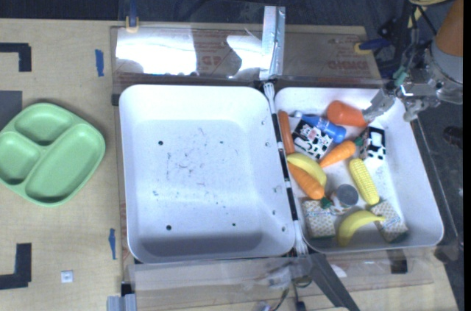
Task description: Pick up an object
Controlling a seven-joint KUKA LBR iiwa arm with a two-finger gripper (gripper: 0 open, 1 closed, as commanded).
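Camera view: the gripper (403, 95) hangs over the right bin's (427, 188) far right corner; whether it grips anything cannot be told. Toy food, including a carrot (339, 153), corn cob (363, 181) and banana (358, 223), lies in that bin.

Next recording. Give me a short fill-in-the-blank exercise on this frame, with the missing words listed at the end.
1. The toys, among them a banana and a corn cob, all lie in the ____ bin.
2. The divided plate on the bench beside the left bin is ____ in colour.
3. The gripper hangs over the right bin's ____ corner, close to an orange toy.

Missing words: right; green; far right
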